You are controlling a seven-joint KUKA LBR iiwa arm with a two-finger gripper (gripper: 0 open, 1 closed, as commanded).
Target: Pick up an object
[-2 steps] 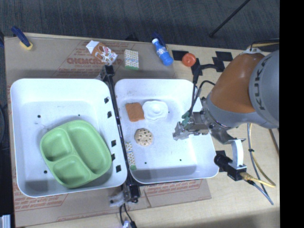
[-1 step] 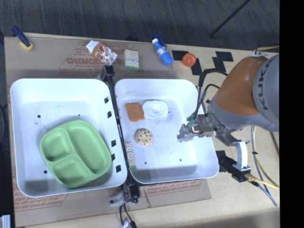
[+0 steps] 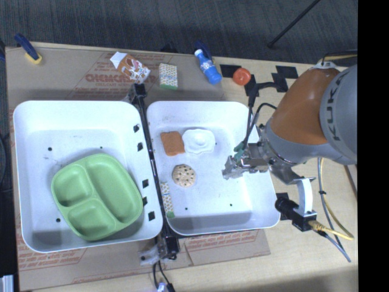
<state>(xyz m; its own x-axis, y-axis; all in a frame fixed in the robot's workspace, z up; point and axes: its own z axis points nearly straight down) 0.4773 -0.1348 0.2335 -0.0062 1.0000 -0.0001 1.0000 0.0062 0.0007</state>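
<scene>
**Gripper low over right bin, three small items to its left**

In the left bin [image 3: 24, 163]: a green divided plate [image 3: 96, 194], three compartments, lying toward the near-left corner, long axis running from the bin's left wall toward its near-right corner.

In the right bin [image 3: 206, 221]: an orange square slab [image 3: 172, 143] near the left wall, roughly flat, edges slightly turned against the bin's walls. Just right of it, touching or nearly so, a white roundish lump [image 3: 199, 140], no clear long axis. Nearer the front edge, apart from both, a round speckled cookie [image 3: 183, 175], flat on the floor.

Toward the right wall of that bin: the gripper [image 3: 234, 168], hanging low over bare floor, well right of the cookie. Nothing seen between its tips; opening too blurred to judge.

Along the bench's far edge, behind the bins: a crumpled snack packet [image 3: 130, 67], a small green-and-white box [image 3: 168, 75], a blue bottle [image 3: 208, 67] lying on its side, an orange ball [image 3: 242, 75]. Red lettering on the cardboard under the bins, not readable. Part of "KUKA" on the arm's grey housing.
</scene>
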